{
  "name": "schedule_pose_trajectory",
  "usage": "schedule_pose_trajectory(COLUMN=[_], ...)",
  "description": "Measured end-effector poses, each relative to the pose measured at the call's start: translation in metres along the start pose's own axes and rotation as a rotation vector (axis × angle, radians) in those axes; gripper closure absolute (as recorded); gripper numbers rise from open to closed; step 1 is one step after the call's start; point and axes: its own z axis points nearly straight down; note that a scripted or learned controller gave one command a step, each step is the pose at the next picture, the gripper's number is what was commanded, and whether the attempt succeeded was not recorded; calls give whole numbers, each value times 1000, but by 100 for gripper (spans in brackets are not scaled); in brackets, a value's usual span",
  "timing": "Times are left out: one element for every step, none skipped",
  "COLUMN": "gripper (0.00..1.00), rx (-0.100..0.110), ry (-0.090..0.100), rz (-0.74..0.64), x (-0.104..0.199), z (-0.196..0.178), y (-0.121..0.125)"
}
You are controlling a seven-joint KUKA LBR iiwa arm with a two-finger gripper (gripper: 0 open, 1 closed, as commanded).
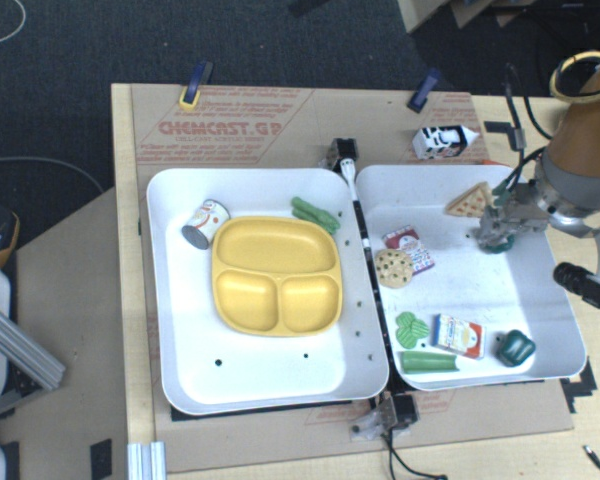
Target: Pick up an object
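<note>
Camera view: pizza slice (468,202) just beside fingers (492,230).

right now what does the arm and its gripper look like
The arm enters from the right: a rounded grey body with an orange-tan band above the wrist. Dark cables run along it. The gripper is small, grey metal with dark parts, over the right bin.

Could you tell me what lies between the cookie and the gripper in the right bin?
In the camera view, the stretch of bin floor between the cookie and the gripper is bare; the red packet sits just above the cookie.
</note>
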Motion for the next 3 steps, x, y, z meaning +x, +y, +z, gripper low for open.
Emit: schedule_pose_trajectory(gripper=[100, 100, 100], rx=[-2, 4, 11], ry=[0, 1, 6], rz=[-3, -3, -5], x=[6, 6, 50], z=[-62, -67, -60], y=[5, 6, -9])
